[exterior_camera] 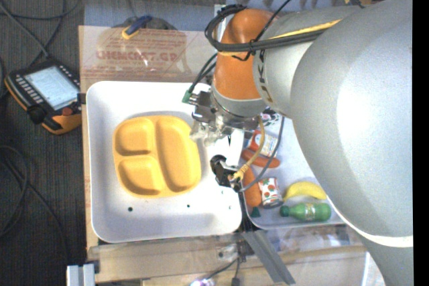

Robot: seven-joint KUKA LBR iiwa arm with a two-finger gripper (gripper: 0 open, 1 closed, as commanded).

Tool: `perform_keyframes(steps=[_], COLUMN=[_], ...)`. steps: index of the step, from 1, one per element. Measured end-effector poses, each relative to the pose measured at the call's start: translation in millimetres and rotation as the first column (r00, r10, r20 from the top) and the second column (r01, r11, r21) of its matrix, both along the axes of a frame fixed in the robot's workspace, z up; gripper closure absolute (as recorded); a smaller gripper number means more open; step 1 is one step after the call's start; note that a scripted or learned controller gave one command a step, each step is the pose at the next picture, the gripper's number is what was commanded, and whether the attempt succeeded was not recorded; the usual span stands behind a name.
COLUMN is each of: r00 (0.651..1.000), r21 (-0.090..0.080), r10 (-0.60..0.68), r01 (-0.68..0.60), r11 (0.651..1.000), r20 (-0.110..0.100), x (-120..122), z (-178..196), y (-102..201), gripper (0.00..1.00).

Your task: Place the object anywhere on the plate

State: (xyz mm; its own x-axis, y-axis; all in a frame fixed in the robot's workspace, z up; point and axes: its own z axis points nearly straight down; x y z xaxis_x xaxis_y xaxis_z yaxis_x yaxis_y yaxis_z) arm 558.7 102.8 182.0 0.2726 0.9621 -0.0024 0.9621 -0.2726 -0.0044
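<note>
Carrot (249, 179), orange, lies in the right bin (268, 221), partly under the arm (348, 110) that looms over it. The left bin (100, 144) holds a yellow divided plate (157, 154). Beside the carrot sit a banana (305, 191), a green bottle (307, 211) and a small can (270, 191). The gripper (211, 130) hovers by the plate's right edge; I cannot tell its opening from here.

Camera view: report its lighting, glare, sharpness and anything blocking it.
Camera view: even, soft light; mild sheen on the yellow plate; faint shadow under the gripper; plate and banana sharp; the grey arm looms large, hiding most of the right bin.
</note>
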Motion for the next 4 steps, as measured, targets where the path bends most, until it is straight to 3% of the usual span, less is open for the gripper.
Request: perform_keyframes(steps=[1, 2, 3, 4], r00=[0.948, 0.713, 0.775, 0.469], r21=[-0.002, -0.006, 0.008, 0.037], r10=[-0.317, -0.701, -0.631, -0.883], r01=[0.317, 0.701, 0.631, 0.882], r11=[0.948, 0.713, 0.776, 0.469], r20=[-0.002, 0.005, 0.022, 0.002], x=[-38.0, 13.0, -43.1, -46.8], z=[-52.1, -21.9, -88.2, -86.1], y=[61.5, 31.4, 84.1, 40.6], gripper=[1.00, 1.00, 1.00, 1.00])
